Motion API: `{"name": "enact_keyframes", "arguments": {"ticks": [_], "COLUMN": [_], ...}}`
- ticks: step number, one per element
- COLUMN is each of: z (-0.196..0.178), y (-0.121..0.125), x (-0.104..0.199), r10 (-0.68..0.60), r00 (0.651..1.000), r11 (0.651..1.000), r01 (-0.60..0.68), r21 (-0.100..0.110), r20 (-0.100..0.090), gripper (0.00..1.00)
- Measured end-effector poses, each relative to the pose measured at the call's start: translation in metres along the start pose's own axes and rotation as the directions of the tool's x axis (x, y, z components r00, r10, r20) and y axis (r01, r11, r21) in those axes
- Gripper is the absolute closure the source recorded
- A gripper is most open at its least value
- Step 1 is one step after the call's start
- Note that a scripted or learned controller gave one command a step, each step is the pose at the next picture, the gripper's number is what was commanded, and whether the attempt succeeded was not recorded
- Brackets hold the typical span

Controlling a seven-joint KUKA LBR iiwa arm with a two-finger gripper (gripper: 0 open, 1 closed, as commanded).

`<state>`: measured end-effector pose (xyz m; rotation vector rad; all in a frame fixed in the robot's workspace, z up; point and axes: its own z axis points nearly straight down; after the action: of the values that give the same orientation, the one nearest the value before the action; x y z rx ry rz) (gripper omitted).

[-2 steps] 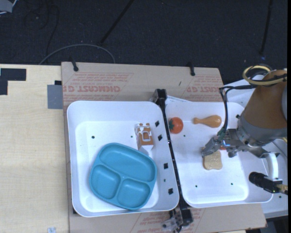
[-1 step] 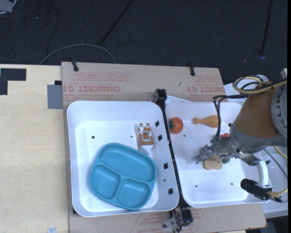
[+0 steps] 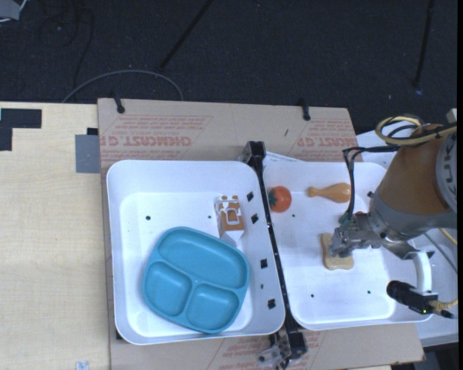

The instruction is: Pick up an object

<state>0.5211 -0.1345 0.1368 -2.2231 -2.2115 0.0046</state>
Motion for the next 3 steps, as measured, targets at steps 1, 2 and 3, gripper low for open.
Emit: {"name": "enact_keyframes", "arguments": {"ticks": [1, 2, 3], "z": [-0.045, -0.088, -0.097], "y": [0.008, 0.008, 0.028], "x": [0.001, 0.000, 0.053], "r10": [-0.007, -0.006, -0.010], "r00": [1.000, 1.000, 1.000], "r11": [1.000, 1.000, 1.000], "r01": [0.007, 0.006, 0.010], "r21": [-0.007, -0.008, -0.005], "r20": [0.002, 0.002, 0.001], "gripper": [1.00, 1.00, 1.00]}}
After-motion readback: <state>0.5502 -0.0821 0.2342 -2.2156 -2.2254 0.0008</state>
